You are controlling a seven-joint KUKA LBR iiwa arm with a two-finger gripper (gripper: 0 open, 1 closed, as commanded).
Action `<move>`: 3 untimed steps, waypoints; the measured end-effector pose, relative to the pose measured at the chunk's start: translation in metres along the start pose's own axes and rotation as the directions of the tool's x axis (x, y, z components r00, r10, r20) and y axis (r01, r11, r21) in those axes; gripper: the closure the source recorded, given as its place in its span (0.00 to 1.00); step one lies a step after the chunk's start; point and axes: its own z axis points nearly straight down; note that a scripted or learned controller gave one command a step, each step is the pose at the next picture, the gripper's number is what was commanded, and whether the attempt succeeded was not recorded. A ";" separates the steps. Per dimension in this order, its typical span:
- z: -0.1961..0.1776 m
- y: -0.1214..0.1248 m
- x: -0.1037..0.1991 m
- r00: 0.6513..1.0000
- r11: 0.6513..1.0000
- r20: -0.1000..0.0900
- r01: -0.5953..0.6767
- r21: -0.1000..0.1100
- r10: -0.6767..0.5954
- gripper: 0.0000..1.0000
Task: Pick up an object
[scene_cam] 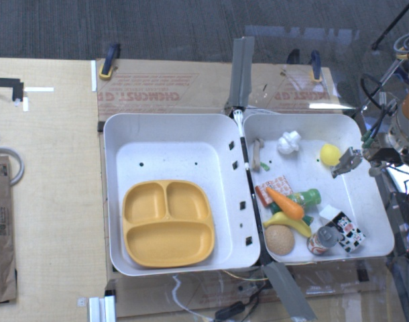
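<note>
Grey metal hand (347, 162), finger state unclear, beside round yellow lemon (330, 155) in glossy white bin (372, 200)

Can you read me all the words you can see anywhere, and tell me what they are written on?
"CHEMCOST", upside down in red, on the cardboard sheet behind the bins; the smaller red print by it is too blurred to read.
Red print on the cardboard behind the right bin: too blurred to read.
Brown paper bag: dark marks, too small to read.
Red packet in the right bin: unreadable.

The arm (400, 123) is cut off at the right edge (tool (345, 163) finger spacing too small to tell).
</note>
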 end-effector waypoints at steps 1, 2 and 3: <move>0.098 0.002 0.052 0.970 0.970 0.000 0.244 -0.001 -0.244 0.00; 0.089 0.001 0.054 0.997 0.997 0.001 0.077 -0.002 -0.077 0.00; 0.132 -0.008 0.077 0.935 0.935 0.012 0.354 -0.020 -0.354 0.00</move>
